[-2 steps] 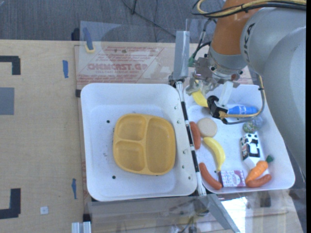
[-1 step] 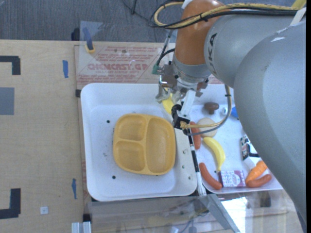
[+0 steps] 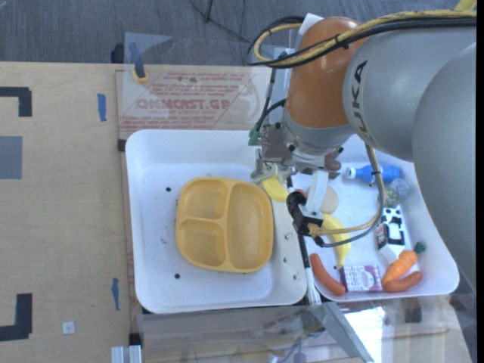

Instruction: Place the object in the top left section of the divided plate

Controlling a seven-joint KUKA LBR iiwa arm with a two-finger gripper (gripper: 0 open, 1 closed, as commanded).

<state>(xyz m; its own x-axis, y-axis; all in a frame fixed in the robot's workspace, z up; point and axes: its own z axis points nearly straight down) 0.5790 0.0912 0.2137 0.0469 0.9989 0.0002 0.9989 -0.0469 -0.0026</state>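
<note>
Arm (image 3: pixel 393 74) comes in from the right, orange band over the divider between the two bins. Gripper (image 3: pixel 274 174) sits low at the divider, just right of the plate's (image 3: pixel 224 224) upper right corner. Can't tell whether it is open or closed, wrist blocks it.

A yellow item (image 3: pixel 277 190), banana-like, lies right under the gripper, touching or just beside the plate's right rim, not in any section. Can't tell if it's gripped.

Plate is yellow, three sections, in the left bin (image 3: pixel 151 203), below and left of the gripper. All sections look bare.

Right bin (image 3: pixel 446 271), below and right of the gripper: round tan piece (image 3: pixel 328 200) just right of it, second yellow piece (image 3: pixel 338 237) below that, sausage (image 3: pixel 326 275) along the divider, pink box (image 3: pixel 361 278), carrot (image 3: pixel 400 266) with a second sausage (image 3: pixel 404 282) touching it, black-white item (image 3: pixel 393 228). Blue bottle (image 3: pixel 373 174) to the gripper's right, near the arm. Black cable (image 3: pixel 302 216) hangs from the wrist over the divider.
</note>
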